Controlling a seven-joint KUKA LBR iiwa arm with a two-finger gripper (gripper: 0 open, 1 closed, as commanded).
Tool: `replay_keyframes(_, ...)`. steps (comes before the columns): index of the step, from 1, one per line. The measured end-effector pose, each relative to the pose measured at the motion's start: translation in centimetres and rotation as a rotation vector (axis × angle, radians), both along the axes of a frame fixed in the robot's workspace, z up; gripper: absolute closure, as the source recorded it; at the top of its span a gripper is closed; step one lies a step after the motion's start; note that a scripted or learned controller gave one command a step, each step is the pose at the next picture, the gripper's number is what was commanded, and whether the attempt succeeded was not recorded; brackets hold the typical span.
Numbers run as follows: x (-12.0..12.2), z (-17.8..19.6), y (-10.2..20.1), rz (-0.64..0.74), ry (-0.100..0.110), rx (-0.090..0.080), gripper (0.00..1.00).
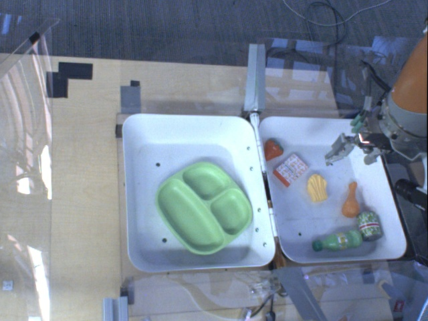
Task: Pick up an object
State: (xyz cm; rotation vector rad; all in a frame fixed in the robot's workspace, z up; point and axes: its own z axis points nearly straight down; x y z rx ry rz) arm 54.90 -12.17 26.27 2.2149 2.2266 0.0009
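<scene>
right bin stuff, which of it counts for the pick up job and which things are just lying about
Job:
gripper
red toy
small patterned box
yellow shell-shaped toy
orange toy
green bottle
small can

Lying about:
green divided plate in left bin
black cable

The divided plate (204, 208) sits in the left bin (140, 179). The bottle (338, 241) lies along the right bin's (294, 129) front edge, can (368, 225) at its right end.

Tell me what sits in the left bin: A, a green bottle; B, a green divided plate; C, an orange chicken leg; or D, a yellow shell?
B: the green divided plate lies in the left bin, while the other items lie in the right bin.
</scene>
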Motion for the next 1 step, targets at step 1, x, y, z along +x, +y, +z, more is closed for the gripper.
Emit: replay_keyframes(1, 3.43, -17.02, 3.49, 0.065, -0.002, 0.001, 0.00)
